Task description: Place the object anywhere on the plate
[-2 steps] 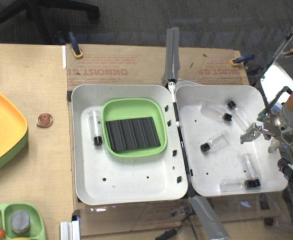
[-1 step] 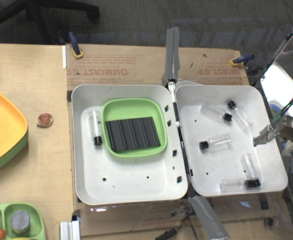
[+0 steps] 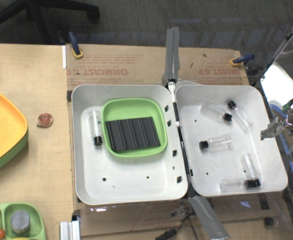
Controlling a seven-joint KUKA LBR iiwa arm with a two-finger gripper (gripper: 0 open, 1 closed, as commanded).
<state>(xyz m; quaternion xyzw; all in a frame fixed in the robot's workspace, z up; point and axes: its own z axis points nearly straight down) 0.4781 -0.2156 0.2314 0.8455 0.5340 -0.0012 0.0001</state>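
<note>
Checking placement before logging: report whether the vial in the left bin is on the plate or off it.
Off. The vial lies on the left bin floor beside the green plate.

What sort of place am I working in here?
Probably a robotics lab bench: two white bins clamped over cardboard, clear vials as test objects, an office chair on carpet behind.

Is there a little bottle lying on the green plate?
No. The green plate carries a dark ridged block, while the nearest bottle lies beside it on the bin floor.
</note>
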